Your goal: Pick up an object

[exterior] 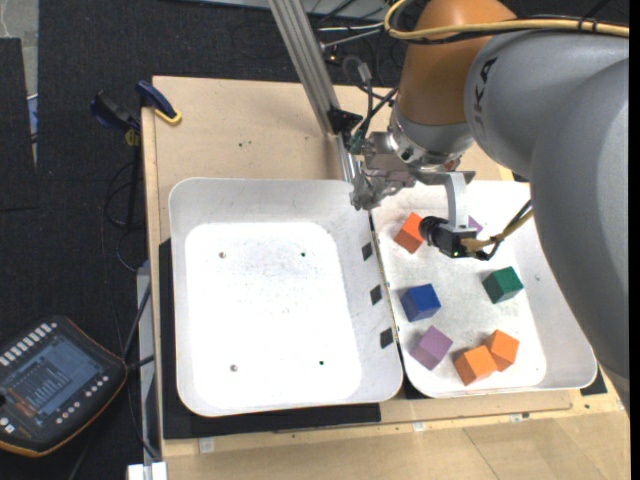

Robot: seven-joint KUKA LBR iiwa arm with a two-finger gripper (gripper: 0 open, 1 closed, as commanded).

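The right bin [560,363] holds several small blocks. An orange block [409,233] lies near its top left, with a blue cube [420,301] and a purple cube [433,347] below it. A green cube [502,284] sits to the right, and two orange blocks [475,364] [504,348] lie near the front. My gripper [368,194] hangs over the far left corner of the right bin, just up and left of the orange block. I see no block in it.
The left bin [190,268] sits beside the right one, their rims meeting under the gripper. A slanted metal rail [305,53] runs down behind the gripper. A teach pendant [50,383] lies off the bench at lower left.
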